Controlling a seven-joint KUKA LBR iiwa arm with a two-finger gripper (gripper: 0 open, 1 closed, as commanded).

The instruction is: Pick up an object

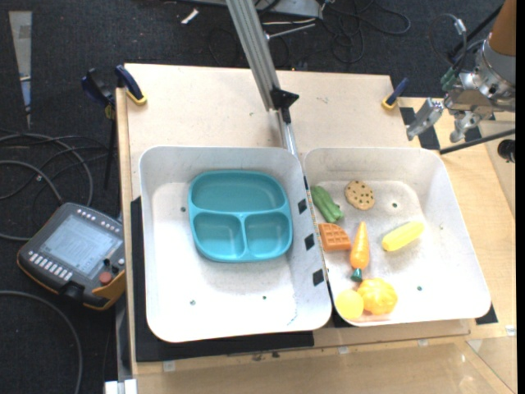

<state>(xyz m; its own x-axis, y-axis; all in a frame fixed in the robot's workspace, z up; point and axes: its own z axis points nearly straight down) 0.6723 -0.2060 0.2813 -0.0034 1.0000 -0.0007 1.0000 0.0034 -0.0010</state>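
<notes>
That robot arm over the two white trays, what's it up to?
It is meant to pick up an object, but it has not reached for one yet. The gripper hangs beyond the far right corner of the right bin, holding nothing. In that bin lie toy foods: a cookie, a carrot, a waffle and others. The left bin holds a teal tray.

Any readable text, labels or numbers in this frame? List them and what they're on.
None legible.
Pendant on the floor left of the bench: its screen shows lines, too blurred to read.
Toy food, teal tray, bins: no markings that I can see.
</notes>
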